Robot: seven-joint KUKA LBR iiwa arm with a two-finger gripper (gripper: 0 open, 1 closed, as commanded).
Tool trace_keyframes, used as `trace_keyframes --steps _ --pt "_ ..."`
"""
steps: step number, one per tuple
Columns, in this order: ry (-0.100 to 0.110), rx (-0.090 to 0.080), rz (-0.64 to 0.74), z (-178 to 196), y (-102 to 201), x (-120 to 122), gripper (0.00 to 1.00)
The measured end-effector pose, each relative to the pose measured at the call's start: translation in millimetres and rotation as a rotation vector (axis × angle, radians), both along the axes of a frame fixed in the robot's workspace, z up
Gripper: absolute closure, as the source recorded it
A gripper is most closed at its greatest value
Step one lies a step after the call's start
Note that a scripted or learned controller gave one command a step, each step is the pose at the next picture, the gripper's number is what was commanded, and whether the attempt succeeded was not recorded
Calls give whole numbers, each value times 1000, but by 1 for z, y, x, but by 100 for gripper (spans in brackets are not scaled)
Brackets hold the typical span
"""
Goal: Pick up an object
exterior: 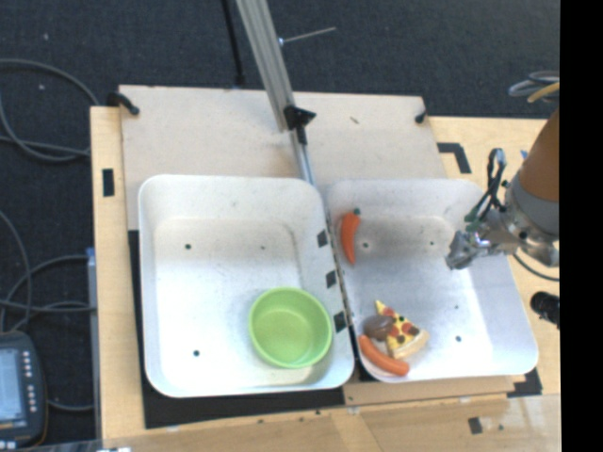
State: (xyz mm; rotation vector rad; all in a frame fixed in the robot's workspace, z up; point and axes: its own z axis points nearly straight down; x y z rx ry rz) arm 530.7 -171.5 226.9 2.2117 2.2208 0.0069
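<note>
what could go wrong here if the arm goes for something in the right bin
1. The carrot lies against the right bin's left wall, so a pincer finger may hit the wall instead of sliding beside it.
2. The pizza slice, the sausage and a dark piece huddle together in the near left corner; a grasp there could catch two things or push them apart.
3. The pincer sits far from both, near the right side, so any aiming error matters.

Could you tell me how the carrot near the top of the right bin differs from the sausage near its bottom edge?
The carrot lies alone by the divider, pointing up and down the view; the sausage lies slantwise, touching a pizza slice. The carrot has a green tip, while the sausage is plain orange-red. Both are small, elongated, orange toys in the right bin.
</note>
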Motion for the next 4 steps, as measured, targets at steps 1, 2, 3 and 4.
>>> trace_keyframes --steps 1,2,3,4 --pt "6 2 3 -8 47 17 100" --pt "5 3 4 2 88 38 100" --pt "7 3 4 -2 144 50 100" --pt "7 4 5 0 204 66 100"
